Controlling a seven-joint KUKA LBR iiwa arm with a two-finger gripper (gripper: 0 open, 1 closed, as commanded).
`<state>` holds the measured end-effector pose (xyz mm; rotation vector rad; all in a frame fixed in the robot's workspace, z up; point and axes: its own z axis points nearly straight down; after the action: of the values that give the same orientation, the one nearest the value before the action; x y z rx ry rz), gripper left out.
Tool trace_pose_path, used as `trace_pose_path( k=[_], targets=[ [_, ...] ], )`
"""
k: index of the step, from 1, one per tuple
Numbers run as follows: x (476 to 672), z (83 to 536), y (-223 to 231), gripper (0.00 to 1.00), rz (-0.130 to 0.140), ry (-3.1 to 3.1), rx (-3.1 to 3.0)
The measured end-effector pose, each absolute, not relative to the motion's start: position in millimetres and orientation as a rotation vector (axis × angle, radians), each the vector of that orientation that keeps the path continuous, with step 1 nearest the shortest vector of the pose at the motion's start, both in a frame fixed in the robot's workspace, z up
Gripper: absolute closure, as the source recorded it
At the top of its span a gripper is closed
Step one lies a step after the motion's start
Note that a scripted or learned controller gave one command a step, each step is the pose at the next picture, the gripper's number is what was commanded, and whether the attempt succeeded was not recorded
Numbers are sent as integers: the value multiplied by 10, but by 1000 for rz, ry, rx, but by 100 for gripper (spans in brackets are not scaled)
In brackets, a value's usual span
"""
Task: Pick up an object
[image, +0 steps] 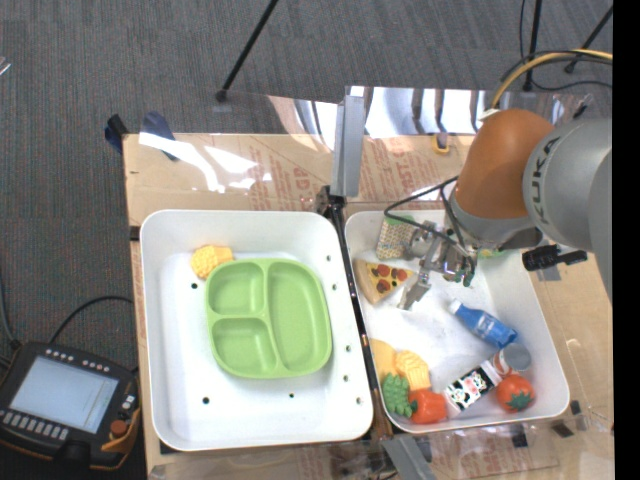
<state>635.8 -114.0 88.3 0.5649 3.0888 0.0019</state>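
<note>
The gripper point(418, 286) is seen low over the right bin point(545, 318), in its upper-left part, with the fingers parted and nothing between them. The pizza slice point(380, 278) is the nearest thing: it lies just beside the fingertips, on their left, flat on the bin floor near the divider, its point aimed down-left and its crust toward the gripper. That leftward offset is judged to be what the coming move turns on; a short shift left, with the fingers set across the slice's width, would be needed. A mesh-patterned piece point(393, 236) lies just above the slice, partly hidden by the wrist. The blue bottle point(483, 323) lies down-right of the gripper, near but apart, its long axis running upper-left to lower-right. The remaining toys are clustered along the bin's bottom edge, well apart from the gripper. In the left bin point(170, 368) a green tray point(268, 318) and a yellow toy point(209, 260) are seen, farther still.
</note>
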Motion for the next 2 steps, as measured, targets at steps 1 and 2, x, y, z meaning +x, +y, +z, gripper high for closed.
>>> trace_pose_path(
  k=[1,2],
  targets=[
    [5602,870,-1548,0,1,3063,704],
    [6215,879,-1033,0,1,3005,913]
  ],
)
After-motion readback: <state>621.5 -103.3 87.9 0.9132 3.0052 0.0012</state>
